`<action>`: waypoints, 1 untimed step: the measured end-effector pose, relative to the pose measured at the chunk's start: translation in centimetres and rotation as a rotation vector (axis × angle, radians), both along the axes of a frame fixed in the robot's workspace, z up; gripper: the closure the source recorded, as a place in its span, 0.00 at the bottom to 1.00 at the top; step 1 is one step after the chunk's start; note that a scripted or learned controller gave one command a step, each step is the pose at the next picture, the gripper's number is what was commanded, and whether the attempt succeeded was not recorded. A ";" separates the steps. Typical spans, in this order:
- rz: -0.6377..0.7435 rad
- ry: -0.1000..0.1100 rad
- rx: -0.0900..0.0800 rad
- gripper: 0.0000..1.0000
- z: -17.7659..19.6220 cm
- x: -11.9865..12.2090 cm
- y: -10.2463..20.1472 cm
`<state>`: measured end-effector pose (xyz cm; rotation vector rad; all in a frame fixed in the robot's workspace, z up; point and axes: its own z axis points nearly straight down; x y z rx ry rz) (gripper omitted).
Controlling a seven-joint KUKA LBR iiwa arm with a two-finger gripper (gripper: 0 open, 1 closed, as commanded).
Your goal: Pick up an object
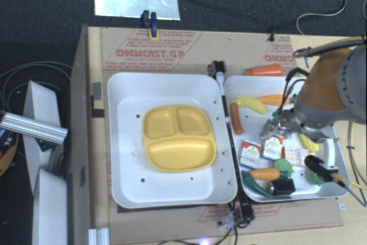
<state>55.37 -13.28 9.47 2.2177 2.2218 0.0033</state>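
My gripper (274,128) hangs low in the middle of the right bin (230,89), just above a small red-and-white carton (273,148). A second carton (250,154) lies to its left and a paler one (293,155) to its right. A yellow banana (250,103) and an orange piece (270,99) lie at the back of the bin, and a red sausage (234,117) lies along the left wall. A carrot (264,174), a green broccoli (282,166) and a black block (282,186) sit near the front.
The left bin (123,123) holds a yellow divided plate (178,137). Another carrot (264,71) lies on the cardboard behind the right bin. A yellow piece (308,142) rests under the arm (327,89), which covers the bin's right side.
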 end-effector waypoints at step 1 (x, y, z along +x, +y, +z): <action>0.002 -0.001 0.001 1.00 9.0 4.3 9.5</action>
